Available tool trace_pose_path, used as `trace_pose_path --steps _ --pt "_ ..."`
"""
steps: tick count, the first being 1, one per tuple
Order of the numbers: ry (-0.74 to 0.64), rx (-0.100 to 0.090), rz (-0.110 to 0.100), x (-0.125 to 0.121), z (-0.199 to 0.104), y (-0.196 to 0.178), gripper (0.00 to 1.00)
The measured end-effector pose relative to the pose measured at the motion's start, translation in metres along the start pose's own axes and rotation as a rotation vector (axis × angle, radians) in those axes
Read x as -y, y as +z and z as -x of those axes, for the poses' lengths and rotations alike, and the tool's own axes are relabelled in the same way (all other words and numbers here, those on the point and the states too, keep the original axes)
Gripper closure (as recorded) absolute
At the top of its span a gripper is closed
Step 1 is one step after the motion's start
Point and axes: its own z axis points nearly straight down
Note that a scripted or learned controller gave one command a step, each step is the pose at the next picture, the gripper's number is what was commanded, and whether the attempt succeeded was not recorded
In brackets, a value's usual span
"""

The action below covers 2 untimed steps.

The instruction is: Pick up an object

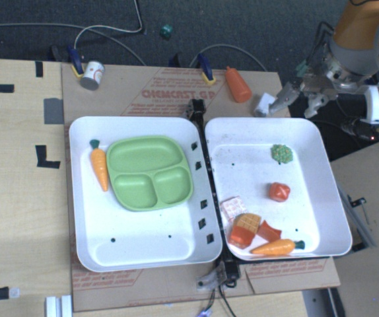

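Over in the left bin (84, 197) there's a green divided plate (151, 172) with a carrot (99, 168) just beside its left edge, long axis running up-down. The right bin (325, 177) has broccoli (282, 153) near the top, a red tomato-looking thing (278, 191) mid-bin, and a pile at the bottom edge with a second carrot (274, 247) lying sideways. The gripper (300, 100) hangs outside the right bin's top rim, jaws spread apart and holding nothing. Probably the broccoli's the nearest pick, lying just down-left of the jaws.
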Motion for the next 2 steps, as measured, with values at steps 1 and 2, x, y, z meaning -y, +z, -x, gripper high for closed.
trace_pose_path --steps 1,2 --pt "0.002 0.001 -0.002 0.031 0.069 0.088 0.00" --pt "0.000 0.000 0.003 0.084 0.049 0.194 0.00"
